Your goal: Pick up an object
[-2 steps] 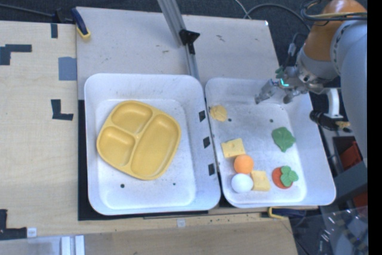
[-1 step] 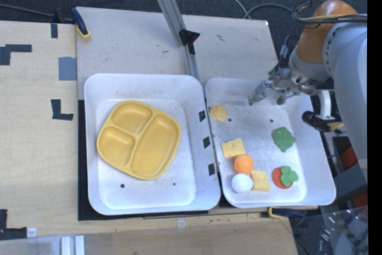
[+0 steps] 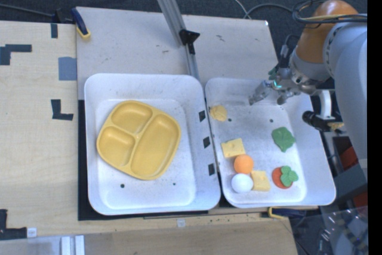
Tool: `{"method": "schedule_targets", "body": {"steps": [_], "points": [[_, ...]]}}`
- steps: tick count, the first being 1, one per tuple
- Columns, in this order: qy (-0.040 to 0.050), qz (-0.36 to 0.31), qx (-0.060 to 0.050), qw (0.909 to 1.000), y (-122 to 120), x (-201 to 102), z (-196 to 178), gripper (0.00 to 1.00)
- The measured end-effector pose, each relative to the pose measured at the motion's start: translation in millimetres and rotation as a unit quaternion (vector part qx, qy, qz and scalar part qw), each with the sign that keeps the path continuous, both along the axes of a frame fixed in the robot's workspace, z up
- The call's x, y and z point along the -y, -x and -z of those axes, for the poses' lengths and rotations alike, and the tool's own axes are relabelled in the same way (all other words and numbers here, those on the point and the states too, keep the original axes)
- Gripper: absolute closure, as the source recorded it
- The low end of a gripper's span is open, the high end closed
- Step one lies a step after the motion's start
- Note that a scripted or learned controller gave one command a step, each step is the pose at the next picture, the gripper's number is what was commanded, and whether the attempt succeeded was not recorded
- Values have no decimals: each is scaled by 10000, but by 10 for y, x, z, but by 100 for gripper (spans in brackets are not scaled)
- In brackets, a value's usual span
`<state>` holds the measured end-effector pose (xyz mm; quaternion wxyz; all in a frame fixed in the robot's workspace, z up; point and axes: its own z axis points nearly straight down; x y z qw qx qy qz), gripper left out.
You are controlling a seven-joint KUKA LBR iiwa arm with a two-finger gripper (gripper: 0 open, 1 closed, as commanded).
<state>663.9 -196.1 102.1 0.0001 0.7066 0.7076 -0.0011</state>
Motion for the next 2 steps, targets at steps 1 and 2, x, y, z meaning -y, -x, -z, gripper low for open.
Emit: {"method": "schedule_targets", "body": {"steps": [1,2], "points": [[1,-2,0,10000,0,-2,0,0],[1,-4,-1,10000,-1,-3,0,0]]}}
